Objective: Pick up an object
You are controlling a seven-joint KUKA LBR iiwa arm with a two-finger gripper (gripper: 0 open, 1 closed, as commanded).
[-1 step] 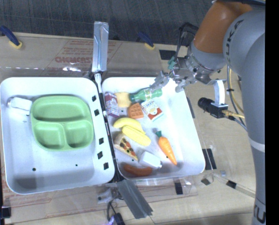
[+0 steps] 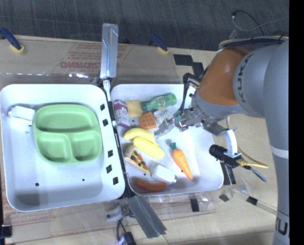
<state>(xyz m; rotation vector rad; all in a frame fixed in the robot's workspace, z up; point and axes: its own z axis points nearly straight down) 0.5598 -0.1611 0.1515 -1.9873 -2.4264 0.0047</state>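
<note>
Closest to me, a sausage (image 2: pixel 151 186) lies by the front wall of the right bin (image 2: pixel 208 180), with a white block (image 2: pixel 163 174) and a pizza slice (image 2: pixel 137 160) just behind it. Next come a carrot (image 2: pixel 182 163) and a banana (image 2: pixel 143 141). A little farther back the hand (image 2: pixel 178 121) hangs low over the toys, near a waffle (image 2: pixel 148 121). I cannot tell how far open it is, or whether it has anything. I think it is at the reaching step. Next it must close on one toy and lift. Farthest is a green bottle (image 2: pixel 160 102).
</note>
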